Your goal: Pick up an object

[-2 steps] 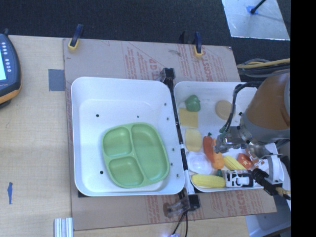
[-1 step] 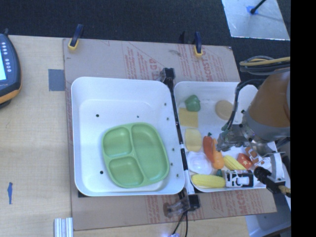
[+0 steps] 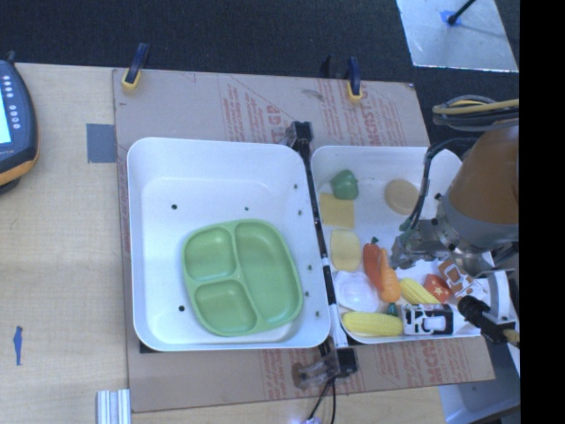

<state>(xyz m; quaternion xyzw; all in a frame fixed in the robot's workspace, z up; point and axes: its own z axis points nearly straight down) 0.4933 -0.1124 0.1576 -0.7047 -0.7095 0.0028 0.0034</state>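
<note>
- Bench (image 3: 62, 263): pale wood, overlaid with a printed cardboard sheet (image 3: 229, 113) held at its far edge by two clamps, a yellow one (image 3: 134, 71) and a blue-and-yellow one (image 3: 354, 81).
- Left bin (image 3: 154, 175): shallow, white, set on the cardboard and touching the right bin along a shared middle edge.
- Right bin (image 3: 375, 155): shallow, white, holding all the small toy foods; its right part is covered by the arm.
- Arm (image 3: 485, 193): grey with an orange band, reaching in from the right above the right bin.
- Green tray (image 3: 243, 276): three compartments, lying flat in the near half of the left bin.
- Gripper (image 3: 413, 247): low over the right bin, just right of the carrot; I cannot tell how far it is open or whether it holds anything.
- Corn cob (image 3: 371, 324): yellow, at the near edge of the right bin.
- Carrot (image 3: 380, 268): orange, lengthwise near the bin's middle.
- Yellow blocks: one (image 3: 336, 211) below the green piece, another (image 3: 345, 250) nearer.
- Beige disc (image 3: 401, 194): toward the far right.
- Green piece (image 3: 344, 184): at the far left of the right bin.
- Handheld pendant (image 3: 13, 122): at the bench's left edge.
</note>
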